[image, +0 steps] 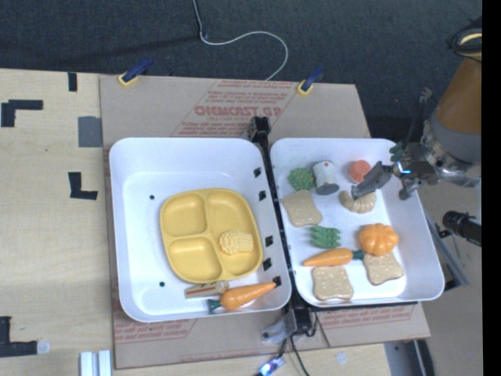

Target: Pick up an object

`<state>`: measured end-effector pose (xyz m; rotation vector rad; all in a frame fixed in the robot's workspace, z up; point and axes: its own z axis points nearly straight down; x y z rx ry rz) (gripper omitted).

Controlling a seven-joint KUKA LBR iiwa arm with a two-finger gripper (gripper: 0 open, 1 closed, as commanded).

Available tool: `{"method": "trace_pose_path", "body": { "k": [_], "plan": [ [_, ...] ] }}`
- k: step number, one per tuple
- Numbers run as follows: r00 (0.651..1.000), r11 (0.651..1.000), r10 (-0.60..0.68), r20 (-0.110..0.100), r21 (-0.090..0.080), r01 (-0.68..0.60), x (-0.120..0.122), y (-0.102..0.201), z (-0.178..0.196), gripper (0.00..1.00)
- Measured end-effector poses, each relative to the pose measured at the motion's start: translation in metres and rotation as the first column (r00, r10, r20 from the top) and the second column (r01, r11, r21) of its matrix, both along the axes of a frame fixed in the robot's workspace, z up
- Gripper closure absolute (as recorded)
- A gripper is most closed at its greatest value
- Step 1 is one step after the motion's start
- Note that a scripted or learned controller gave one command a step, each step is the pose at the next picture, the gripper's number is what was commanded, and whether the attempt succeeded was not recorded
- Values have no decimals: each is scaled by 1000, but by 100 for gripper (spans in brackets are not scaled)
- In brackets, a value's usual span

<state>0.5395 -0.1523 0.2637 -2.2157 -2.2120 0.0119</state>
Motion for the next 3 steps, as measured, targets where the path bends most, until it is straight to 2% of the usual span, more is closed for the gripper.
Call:
{"method": "trace_pose_path", "body": {
  "k": [1, 3],
  "plan": [
    [1000, 1000, 3, 11, -2, -2, 2, 0, 6, 0],
    [1000, 1000, 2, 5, -1, -2, -4, 11, -111, 0]
  ]
}}
